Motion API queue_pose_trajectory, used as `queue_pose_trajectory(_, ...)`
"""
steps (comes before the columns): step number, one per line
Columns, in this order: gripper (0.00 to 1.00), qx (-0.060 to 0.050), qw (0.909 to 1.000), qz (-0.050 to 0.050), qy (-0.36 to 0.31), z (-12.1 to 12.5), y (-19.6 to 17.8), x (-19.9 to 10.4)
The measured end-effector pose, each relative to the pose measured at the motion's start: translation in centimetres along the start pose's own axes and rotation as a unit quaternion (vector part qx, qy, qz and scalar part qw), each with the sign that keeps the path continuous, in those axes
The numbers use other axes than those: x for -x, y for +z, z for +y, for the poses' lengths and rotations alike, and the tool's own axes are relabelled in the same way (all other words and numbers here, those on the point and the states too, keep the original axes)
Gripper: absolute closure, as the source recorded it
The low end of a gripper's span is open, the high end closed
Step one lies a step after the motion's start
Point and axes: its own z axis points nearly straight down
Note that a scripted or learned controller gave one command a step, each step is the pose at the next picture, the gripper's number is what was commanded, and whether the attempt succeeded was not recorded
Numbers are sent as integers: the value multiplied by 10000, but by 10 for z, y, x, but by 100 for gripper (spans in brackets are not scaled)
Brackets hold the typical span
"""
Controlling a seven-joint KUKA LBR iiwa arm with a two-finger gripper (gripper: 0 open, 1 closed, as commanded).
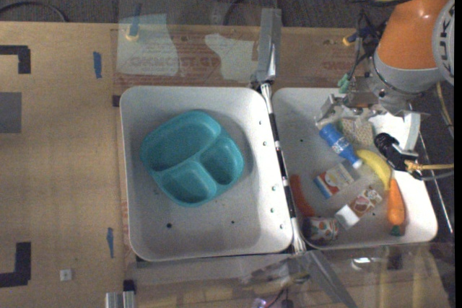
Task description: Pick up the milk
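Note:
The milk, a small white carton (335, 181) with red and blue print, lies on its side in the middle of the right bin (303, 119). My gripper (351, 110) hangs over the back part of that bin, beyond the carton and apart from it, just above a blue bottle (338, 143). The orange-banded wrist (413, 32) covers the gripper's upper part.
Around the milk lie a banana (376, 166), a carrot (395, 206), a second small carton (360, 206), a printed can (323, 229) and a red stick (300, 195) by the left wall. The left bin (144, 227) holds a teal divided plate (192, 156).

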Motion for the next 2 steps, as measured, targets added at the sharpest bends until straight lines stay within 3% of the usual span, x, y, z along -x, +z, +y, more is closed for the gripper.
queue_pose_trajectory(1,0,2,10000,0,-32,-64,114,24)
queue_pose_trajectory(2,0,46,9990,-2,450,-119,121,70)
